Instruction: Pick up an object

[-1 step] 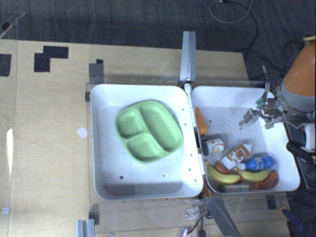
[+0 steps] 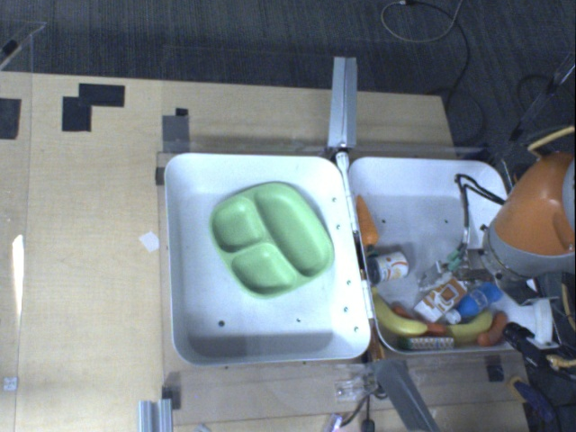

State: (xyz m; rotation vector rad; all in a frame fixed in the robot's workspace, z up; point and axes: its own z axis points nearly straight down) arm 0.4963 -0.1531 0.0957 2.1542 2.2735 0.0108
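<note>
Arm [image 2: 540, 219] enters from the right, orange band showing, wrist low over the right bin [image 2: 414, 174]. Gripper [image 2: 457, 264] sits just above the clutter at the bin's near side; its grip state cannot be told from this angle. Directly beneath and beside it: small carton [image 2: 441, 300], blue object [image 2: 475, 302]. Toward the near wall from it, two bananas [image 2: 400, 320] and a sausage-like piece [image 2: 492, 330]. Farther left of the gripper, a small can [image 2: 391, 265] and a carrot [image 2: 365, 223] along the divider. Well left, green divided tray [image 2: 270, 237] in the left bin [image 2: 193, 331].
</note>
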